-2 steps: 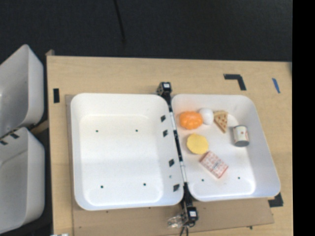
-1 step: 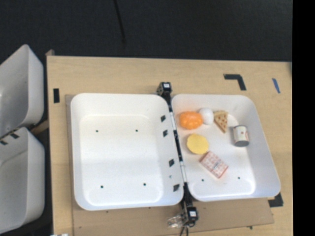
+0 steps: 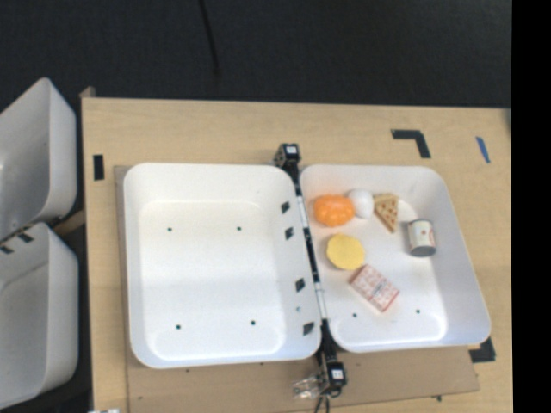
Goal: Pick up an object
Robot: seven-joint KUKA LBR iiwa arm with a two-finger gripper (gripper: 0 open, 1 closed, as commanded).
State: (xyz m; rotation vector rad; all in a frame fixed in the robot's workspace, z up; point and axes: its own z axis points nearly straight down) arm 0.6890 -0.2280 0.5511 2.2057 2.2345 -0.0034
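In the camera view, on a pale wooden bench (image 3: 215,127), two shallow white bins are seen side by side, joined along their inner edges by small black clips. No object lies in the left bin (image 3: 138,265).

All the objects are gathered in the right bin (image 3: 452,312), mostly in its left and upper part. An orange rounded object (image 3: 333,210) is placed near the inner wall, and a small white ball (image 3: 361,201) is set just beside it, touching or nearly so. A tan wedge (image 3: 387,212) with darker specks lies to the right of the ball. A short grey can (image 3: 421,237) is found near the wedge, lying tilted. A flat yellow disc (image 3: 345,252) rests below the orange object. A pink box (image 3: 374,287) with a red printed pattern lies flat below the disc; its print is too small to be read, and no brand can be made out.

A black corner mark (image 3: 411,141) and a blue strip (image 3: 483,149) are fixed to the bench beyond the right bin.

Whether the claw is spread or pressed together cannot be told.
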